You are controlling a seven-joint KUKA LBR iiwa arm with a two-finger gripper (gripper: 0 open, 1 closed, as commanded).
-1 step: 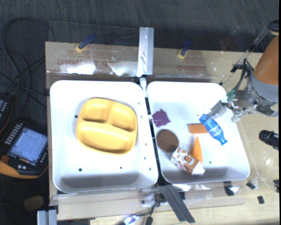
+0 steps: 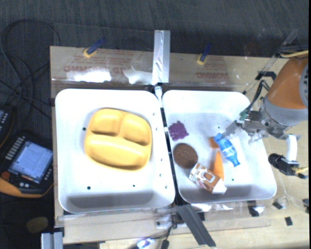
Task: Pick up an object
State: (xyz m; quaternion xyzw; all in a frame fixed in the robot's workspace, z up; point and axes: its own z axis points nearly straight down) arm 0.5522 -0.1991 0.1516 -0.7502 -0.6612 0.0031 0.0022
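Observation:
The right bin (image 2: 259, 183) holds several small things. A blue and white bottle (image 2: 229, 151) lies near its middle right, with an orange carrot-shaped piece (image 2: 218, 164) beside it. Left of these are a brown round disc (image 2: 185, 155) and a purple bunch of grapes (image 2: 178, 130). An orange and white carton (image 2: 206, 178) lies toward the front. My gripper (image 2: 237, 128) reaches in from the right, low over the bin, its tip just above and right of the bottle's top. Nothing shows as lifted.
A big yellow compartment tray (image 2: 118, 138) lies in the left bin (image 2: 67, 191). A ridge (image 2: 166, 154) divides the two bins. The arm's orange band (image 2: 290, 84) sits over the right bin's far right corner. Cables and a pendant (image 2: 20, 162) lie off the bench at left.

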